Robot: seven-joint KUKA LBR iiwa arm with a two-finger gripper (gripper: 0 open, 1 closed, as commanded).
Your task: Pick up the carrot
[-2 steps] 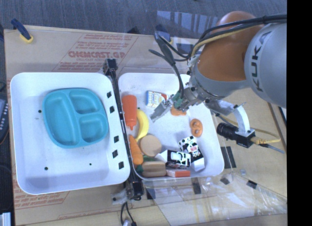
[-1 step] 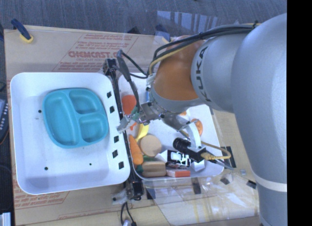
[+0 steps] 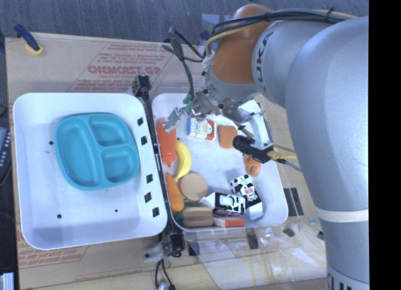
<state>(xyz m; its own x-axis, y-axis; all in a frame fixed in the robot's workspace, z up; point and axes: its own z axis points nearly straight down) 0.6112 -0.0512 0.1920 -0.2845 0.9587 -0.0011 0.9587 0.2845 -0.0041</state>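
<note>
The carrot [image 3: 175,193] lies along the left wall of the right bin [image 3: 274,190], its lower end touching a brown block [image 3: 198,217], a banana [image 3: 183,160] just above it and a tan round piece [image 3: 193,186] pressed beside it. That crowding leaves little room for a grasp. The gripper [image 3: 199,108] hovers over the bin's upper end near a small carton [image 3: 202,128]; whether it is clenched or released cannot be told. A blue divided plate [image 3: 97,150] sits in the left bin [image 3: 31,176].
</note>
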